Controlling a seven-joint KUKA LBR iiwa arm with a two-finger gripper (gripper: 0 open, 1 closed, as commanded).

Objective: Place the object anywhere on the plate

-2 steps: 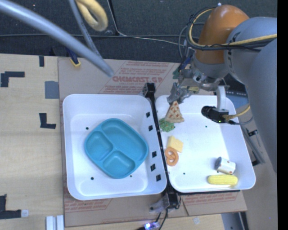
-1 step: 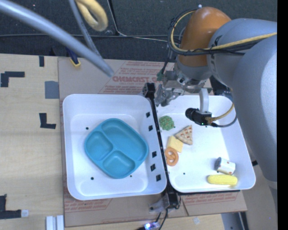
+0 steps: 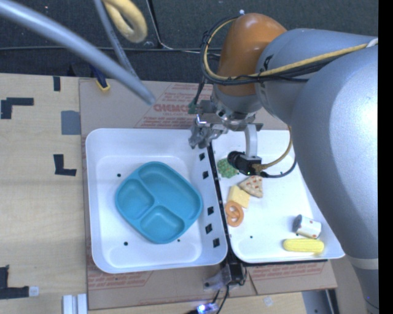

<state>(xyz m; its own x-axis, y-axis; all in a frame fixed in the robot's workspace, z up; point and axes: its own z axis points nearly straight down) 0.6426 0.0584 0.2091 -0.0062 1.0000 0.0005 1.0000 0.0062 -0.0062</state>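
The claw (image 3: 201, 136) hangs at the far end of the divider between the bins; its grip state cannot be told. The blue plate (image 3: 158, 201) lies in the left bin (image 3: 98, 184).

Two shallow white bins, left bin (image 3: 98, 184) and right bin (image 3: 276, 248), sit side by side on a cardboard sheet (image 3: 172, 107) laid over a wooden bench (image 3: 37, 202). Black tape marks (image 3: 61, 165) are fixed to the bench surface. A grey tube (image 3: 73, 43) crosses the upper left; a yellow loop (image 3: 127, 18) hangs beside it.
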